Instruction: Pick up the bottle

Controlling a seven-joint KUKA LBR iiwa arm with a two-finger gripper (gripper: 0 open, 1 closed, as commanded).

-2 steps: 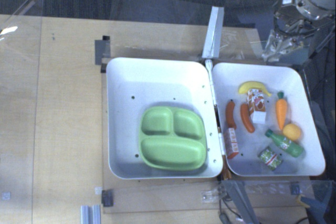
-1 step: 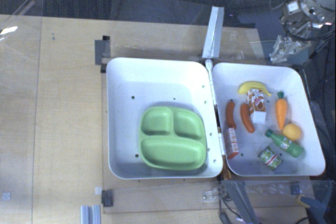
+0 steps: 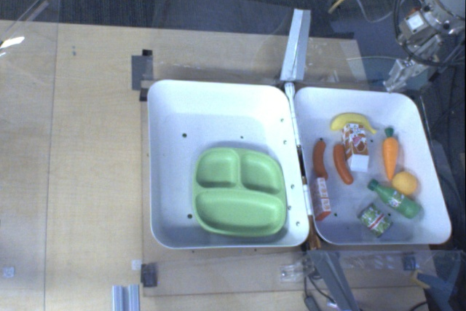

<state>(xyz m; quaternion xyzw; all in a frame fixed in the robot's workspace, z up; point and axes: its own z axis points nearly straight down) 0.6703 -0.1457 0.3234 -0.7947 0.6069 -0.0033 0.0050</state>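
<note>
My tool (image 3: 405,73) hangs at the far right of the scene, just beyond the far rim of the right bin (image 3: 437,233), with nothing between its tips. I cannot tell from here if it is spread or pressed together, because it is small and partly blurred against the dark floor.

The bottle (image 3: 394,199) is green and lies on its side in the near right part of the right bin, with its cap pointing to the far left. It touches the lemon (image 3: 405,183) on its far side, and the carrot (image 3: 391,155) stands just beyond that. A small green packet (image 3: 376,219) lies near it on the left. I judge that this crowding is the main difficulty: if I come down across the body of the bottle, one tip can hit the lemon and push it. The neck side looks more free.

Other things share this bin: a banana (image 3: 352,121), a carton (image 3: 356,146), two sausages (image 3: 331,162) and a red bar (image 3: 321,199) along the left wall. The left bin (image 3: 218,105) holds a green tray (image 3: 239,191), and both bins rest on the counter (image 3: 73,156).

The pick is not yet begun. I think the next move must bring my tool nearer and lower, over the bottle.
</note>
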